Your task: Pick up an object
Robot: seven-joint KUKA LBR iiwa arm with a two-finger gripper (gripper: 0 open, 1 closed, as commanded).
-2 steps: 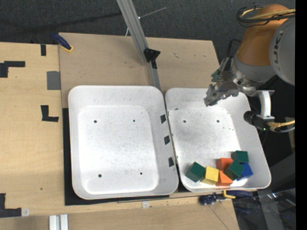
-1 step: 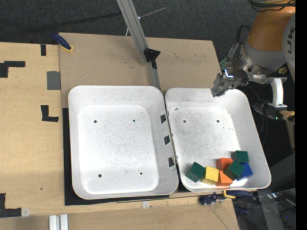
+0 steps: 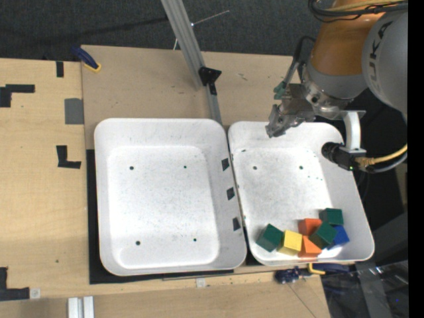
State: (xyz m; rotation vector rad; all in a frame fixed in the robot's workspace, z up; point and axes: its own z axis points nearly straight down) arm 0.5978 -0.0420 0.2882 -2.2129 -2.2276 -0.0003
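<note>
End effector hangs over the far rim of the right bin, near that bin's far-left corner. Fingertips point down and left; whether they are spread or closed cannot be told from this angle, and nothing is visibly between them.

All blocks sit clustered at the bin's near-right corner, well apart from the end effector, diagonally across the floor. In the cluster: a dark green cube at its left end, a yellow cube touching it, an orange block beside that, a red-orange block behind, a second green cube, a blue block against the right wall, and a third green cube farthest back. The blocks press close together, several touching; the near wall runs right behind them.

Between end effector and cluster the bin floor is bare white. The left bin lies to the end effector's left, its right rim abutting the right bin's left rim. A grey metal strut slants across the bench beyond the bins, ending near their shared far corner, just left of the end effector.
</note>
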